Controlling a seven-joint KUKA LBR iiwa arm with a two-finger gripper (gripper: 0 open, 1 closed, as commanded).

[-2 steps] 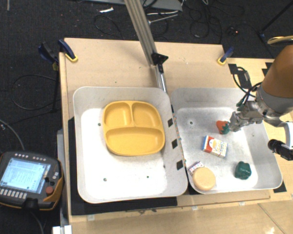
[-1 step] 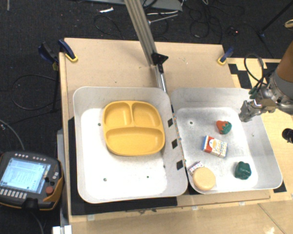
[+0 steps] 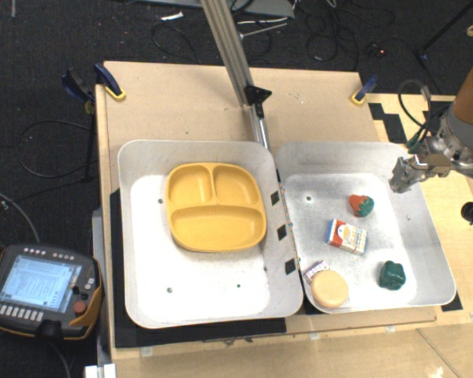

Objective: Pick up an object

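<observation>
The right bin [image 3: 315, 187] holds several small objects: a red strawberry with a green top [image 3: 361, 205], a small red-and-white carton [image 3: 346, 236], a dark green pepper-like piece [image 3: 392, 275] and a round tan bun [image 3: 329, 288] at the front edge. My gripper [image 3: 402, 176] hangs over the bin's right rim, up and to the right of the strawberry, with nothing seen between its parts.
A yellow divided plate [image 3: 217, 207] lies in the left bin [image 3: 142, 290]. A slanted metal pole [image 3: 232, 46] rises behind the bins. A teach pendant [image 3: 39, 290] lies off the bench at the lower left. Clamps [image 3: 110, 85] sit at the bench's far corners.
</observation>
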